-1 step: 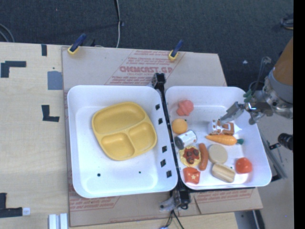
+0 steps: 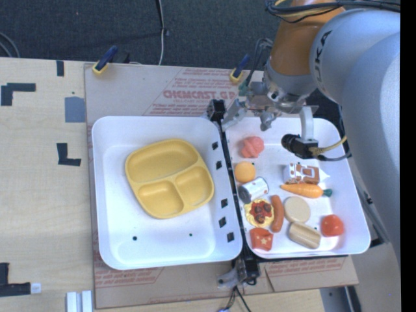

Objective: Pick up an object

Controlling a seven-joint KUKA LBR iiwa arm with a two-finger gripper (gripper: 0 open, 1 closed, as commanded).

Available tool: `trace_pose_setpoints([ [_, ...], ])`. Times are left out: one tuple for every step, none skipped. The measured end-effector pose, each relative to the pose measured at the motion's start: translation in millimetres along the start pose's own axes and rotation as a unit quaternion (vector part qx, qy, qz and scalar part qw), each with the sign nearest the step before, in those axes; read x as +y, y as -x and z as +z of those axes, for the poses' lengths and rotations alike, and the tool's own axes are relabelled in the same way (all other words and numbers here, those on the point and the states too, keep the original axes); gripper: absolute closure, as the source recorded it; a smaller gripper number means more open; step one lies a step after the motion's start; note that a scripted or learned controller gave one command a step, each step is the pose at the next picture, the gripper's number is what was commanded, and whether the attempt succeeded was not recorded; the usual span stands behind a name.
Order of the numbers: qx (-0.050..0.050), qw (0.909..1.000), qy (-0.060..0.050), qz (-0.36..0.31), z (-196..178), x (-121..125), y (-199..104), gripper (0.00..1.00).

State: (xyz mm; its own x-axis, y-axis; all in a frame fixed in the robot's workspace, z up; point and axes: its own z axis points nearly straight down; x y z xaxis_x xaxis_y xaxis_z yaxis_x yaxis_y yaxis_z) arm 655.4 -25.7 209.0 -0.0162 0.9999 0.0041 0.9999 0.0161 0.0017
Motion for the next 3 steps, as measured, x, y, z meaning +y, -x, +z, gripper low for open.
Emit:
trace_pose_setpoints([
  [-0.003,0.9999,-0.003,0.01,27,-24,59,0.0],
  [-0.003,1.0,-0.003,0.007,102,11,69,0.0],
  [-0.003,1.0,-0.002,0.007,87,11,68,1.0],
])
